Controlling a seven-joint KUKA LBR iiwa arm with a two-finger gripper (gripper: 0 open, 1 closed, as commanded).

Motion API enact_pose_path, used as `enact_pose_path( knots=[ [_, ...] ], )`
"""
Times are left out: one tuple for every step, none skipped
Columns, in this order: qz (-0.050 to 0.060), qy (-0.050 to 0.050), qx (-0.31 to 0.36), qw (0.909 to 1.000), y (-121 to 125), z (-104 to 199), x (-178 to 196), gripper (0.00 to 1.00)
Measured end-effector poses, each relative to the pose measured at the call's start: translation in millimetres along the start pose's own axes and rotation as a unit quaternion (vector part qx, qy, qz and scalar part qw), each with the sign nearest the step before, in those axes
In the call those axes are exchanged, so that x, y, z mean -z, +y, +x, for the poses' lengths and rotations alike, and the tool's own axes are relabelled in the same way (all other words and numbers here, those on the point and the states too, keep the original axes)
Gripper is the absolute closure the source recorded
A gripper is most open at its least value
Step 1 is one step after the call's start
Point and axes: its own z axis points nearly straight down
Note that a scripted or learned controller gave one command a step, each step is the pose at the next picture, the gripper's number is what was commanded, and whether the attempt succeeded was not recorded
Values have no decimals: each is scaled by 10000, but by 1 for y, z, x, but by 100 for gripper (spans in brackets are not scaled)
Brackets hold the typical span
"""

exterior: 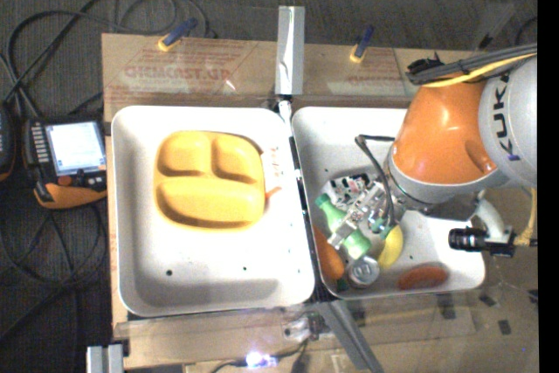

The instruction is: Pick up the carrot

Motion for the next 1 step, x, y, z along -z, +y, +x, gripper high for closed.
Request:
enact_pose_path(
  knots=[
    [7,-6,1344,9909,23,20,0,100]
  ],
)
